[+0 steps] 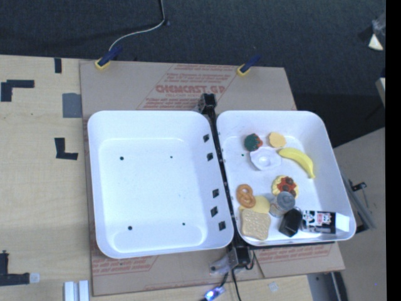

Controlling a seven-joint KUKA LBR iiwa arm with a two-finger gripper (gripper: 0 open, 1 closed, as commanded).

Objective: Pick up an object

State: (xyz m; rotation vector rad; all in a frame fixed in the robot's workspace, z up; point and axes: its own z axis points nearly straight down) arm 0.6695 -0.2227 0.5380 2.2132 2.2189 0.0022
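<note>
Banana [298, 161] in right bin [332, 162] looks light, stiff, a bit slick, best pinched across its middle; gripper state can't be told from this frame.

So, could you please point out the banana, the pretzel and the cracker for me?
banana [298, 160], camera view, middle of its curve.
pretzel [245, 195], camera view, its centre.
cracker [255, 224], camera view, middle of its face.

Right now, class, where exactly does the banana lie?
In the camera view, the banana lies in the right bin, toward its far right side, just right of the small white dish and above the pizza slice.
</note>
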